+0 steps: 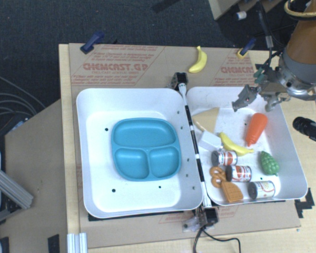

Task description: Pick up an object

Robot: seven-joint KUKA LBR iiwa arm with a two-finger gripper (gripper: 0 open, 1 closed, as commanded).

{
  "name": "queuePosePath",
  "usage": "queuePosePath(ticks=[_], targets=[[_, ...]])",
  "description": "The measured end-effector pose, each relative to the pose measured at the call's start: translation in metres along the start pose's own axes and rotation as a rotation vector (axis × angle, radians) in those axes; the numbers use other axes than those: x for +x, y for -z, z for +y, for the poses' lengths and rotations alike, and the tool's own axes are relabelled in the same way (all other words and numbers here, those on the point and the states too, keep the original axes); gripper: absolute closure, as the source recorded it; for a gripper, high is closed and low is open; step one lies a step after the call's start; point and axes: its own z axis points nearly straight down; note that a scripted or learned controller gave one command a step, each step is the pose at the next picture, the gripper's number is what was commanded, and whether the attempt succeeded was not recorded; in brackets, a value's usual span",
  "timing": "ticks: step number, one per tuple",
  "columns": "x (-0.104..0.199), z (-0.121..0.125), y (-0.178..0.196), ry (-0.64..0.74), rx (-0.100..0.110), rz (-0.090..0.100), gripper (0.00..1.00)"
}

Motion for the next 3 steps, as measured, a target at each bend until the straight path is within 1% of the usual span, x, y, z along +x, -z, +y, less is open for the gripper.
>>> queuePosePath(ticks=[1,2,3], targets=[[-0.038,0.018,-0.17,-0.001,0.002,0.001,0.0],[-0.012,0.058,-0.186,0.001,-0.002,0.0,0.0],[-0.012,0.058,-0.175,0.0,-0.004,-0.001,1.0]])
